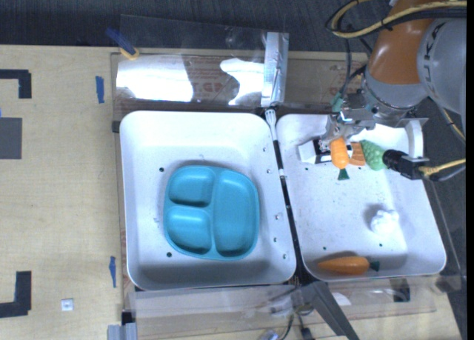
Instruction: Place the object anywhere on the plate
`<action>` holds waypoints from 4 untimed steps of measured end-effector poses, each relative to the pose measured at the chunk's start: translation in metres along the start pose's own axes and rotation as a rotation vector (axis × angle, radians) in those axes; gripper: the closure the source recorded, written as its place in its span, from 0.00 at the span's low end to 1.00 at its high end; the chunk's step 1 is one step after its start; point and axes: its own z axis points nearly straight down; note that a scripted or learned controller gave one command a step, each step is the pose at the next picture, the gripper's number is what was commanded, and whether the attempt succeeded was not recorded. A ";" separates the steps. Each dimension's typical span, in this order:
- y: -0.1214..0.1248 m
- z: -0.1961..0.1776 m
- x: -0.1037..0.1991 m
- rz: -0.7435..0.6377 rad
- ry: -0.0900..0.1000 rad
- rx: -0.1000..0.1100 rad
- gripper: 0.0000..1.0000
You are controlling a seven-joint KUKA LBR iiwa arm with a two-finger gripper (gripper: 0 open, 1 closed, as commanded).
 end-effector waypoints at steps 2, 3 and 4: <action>-0.064 0.001 0.147 0.058 0.004 0.002 1.00; -0.064 0.001 0.146 0.060 0.004 0.002 0.00; -0.051 -0.057 0.148 0.010 0.003 -0.006 0.00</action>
